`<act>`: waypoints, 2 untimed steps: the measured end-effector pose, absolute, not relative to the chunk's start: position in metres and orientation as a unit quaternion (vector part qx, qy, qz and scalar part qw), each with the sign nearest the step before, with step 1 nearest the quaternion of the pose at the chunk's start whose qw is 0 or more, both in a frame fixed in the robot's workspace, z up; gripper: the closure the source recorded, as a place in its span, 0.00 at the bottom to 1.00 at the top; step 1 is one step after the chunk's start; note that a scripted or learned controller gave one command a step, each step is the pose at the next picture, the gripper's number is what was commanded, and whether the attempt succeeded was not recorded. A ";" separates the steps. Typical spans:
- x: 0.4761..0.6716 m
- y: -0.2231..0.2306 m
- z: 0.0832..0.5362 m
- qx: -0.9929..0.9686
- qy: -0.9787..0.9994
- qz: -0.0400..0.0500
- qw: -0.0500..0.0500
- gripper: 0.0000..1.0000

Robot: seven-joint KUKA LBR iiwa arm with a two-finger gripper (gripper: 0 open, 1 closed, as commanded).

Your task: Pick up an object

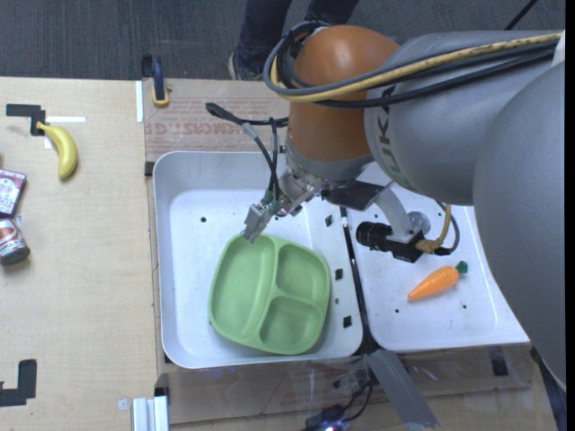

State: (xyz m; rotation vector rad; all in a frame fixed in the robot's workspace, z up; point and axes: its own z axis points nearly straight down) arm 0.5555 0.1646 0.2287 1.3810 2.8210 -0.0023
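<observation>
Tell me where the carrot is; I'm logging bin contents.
In the camera view, the carrot lies in the right bin, across the rims from the green tray.

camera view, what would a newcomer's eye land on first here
The big grey arm with its orange band looms over the upper right, its tool down at the rim of a green divided plate in the left bin. An orange carrot lies in the right bin.

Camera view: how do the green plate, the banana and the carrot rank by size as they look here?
1. green plate, by far the largest.
2. banana and carrot look about alike; I would not rank them.
</observation>
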 end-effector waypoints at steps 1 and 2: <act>0.477 0.173 0.141 0.336 0.942 0.000 0.000 0.00; 0.531 0.119 0.156 0.547 0.837 0.000 0.000 0.00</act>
